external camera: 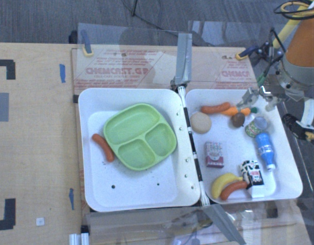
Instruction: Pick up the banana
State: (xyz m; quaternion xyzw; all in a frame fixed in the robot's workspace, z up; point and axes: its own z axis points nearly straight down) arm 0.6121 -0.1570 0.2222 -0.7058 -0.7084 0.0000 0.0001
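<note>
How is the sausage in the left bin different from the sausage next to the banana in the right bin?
The left-bin sausage lies alone on the bin floor beside the green plate, touching nothing; the right-bin sausage rests against the banana. The left-bin sausage slants down toward the right; the right-bin sausage slants up toward the right. Both are small, orange-red and of similar size.

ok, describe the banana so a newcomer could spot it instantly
Look in the right bin, at its near edge. The banana lies there, left of the cow-print carton, with a sausage resting across it. It's the one plain yellow, curved thing in that bin.
</note>
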